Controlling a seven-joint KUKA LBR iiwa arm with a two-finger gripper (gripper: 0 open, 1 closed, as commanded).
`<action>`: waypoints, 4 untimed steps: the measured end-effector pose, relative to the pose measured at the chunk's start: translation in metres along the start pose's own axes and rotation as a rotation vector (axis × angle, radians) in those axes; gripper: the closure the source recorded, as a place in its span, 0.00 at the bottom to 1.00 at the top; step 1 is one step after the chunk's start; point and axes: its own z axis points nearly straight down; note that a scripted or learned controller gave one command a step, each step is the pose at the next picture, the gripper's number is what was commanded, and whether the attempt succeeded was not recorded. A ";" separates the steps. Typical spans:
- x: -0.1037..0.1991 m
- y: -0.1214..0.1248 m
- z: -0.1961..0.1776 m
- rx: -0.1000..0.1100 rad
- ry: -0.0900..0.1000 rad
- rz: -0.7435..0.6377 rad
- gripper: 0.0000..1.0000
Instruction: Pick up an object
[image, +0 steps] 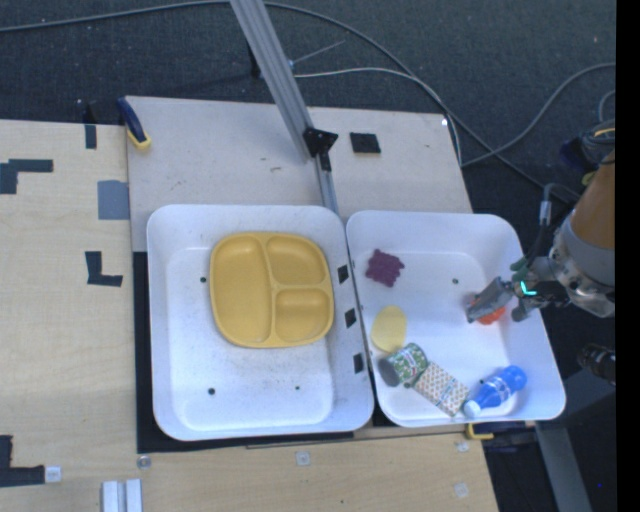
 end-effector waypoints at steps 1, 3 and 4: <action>0.000 0.000 0.000 -0.001 0.000 0.000 0.00; -0.005 -0.004 0.091 0.003 0.000 0.002 0.00; -0.004 -0.004 0.144 -0.001 -0.001 0.001 0.00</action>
